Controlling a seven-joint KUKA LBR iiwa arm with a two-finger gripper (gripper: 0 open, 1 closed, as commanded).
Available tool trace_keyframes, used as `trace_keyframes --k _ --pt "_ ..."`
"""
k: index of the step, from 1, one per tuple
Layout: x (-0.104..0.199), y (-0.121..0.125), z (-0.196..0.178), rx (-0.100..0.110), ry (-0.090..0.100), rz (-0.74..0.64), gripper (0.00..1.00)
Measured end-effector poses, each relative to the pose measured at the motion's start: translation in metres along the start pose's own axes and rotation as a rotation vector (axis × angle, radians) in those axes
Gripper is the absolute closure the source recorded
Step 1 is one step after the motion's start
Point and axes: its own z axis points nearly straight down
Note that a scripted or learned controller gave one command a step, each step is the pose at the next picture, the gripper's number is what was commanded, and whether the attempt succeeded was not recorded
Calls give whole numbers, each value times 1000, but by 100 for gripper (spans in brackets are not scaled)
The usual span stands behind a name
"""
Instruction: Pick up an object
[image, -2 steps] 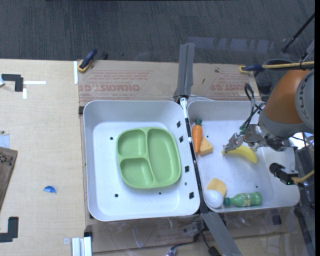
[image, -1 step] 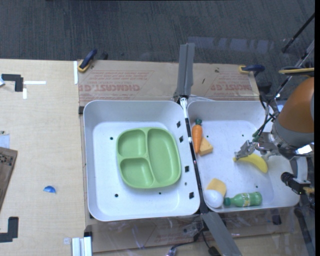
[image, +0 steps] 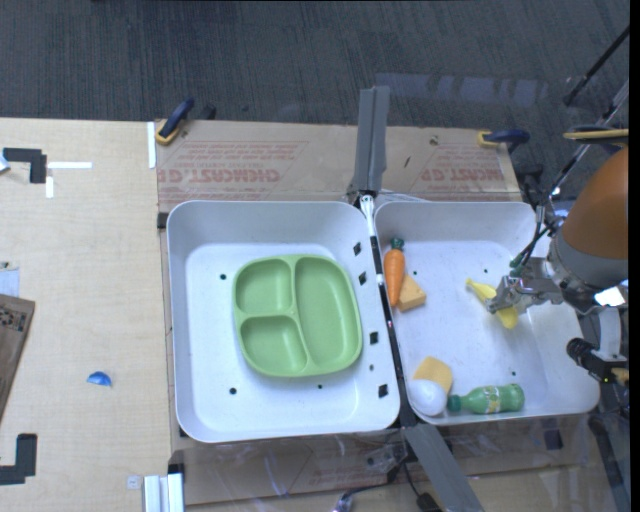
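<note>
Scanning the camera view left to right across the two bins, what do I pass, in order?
Green divided plate in the left bin → carrot → white egg → green bottle → gripper over the banana, in the right bin. The cheese wedges overlap the carrot and egg, so I left them out.

Two white bins (image: 180, 300) sit on brown cardboard (image: 260, 165) printed with red lettering. In the left bin lies a pale green divided plate (image: 298, 316). The right bin holds an orange carrot (image: 394, 272) with a green top, an orange-yellow wedge (image: 411, 295), a yellow block (image: 433, 374), a white egg (image: 428, 398), a green bottle (image: 488, 399) with a yellow label, and a yellow banana (image: 497, 300). At the frame's right the arm's band (image: 600, 210) is orange. The bench (image: 80, 300) is pale wood, with a small blue piece (image: 98, 379) at lower left.
</note>
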Motion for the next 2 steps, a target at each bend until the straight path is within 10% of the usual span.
trace_keyframes --k 2 --pt "10 -43 -131 13 2 47 100"
